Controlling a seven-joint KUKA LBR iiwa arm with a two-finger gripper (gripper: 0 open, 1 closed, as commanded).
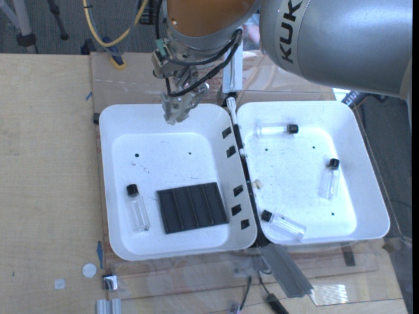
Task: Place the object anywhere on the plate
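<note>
A black ridged plate [192,207] lies flat in the front of the left bin [118,126]. Just left of the plate, a clear vial with a black cap [137,208] lies on the bin floor. My gripper [175,114] hangs over the back rim of the left bin, well behind the plate and the vial. I see no object in it.
The right bin [366,149] holds three more clear, black-capped vials: one at the back [276,130], one at the right [329,178], one at the front left [283,224]. Black clips [230,152] line the ridge between the bins. Small loose parts [98,277] lie on the bench in front.
</note>
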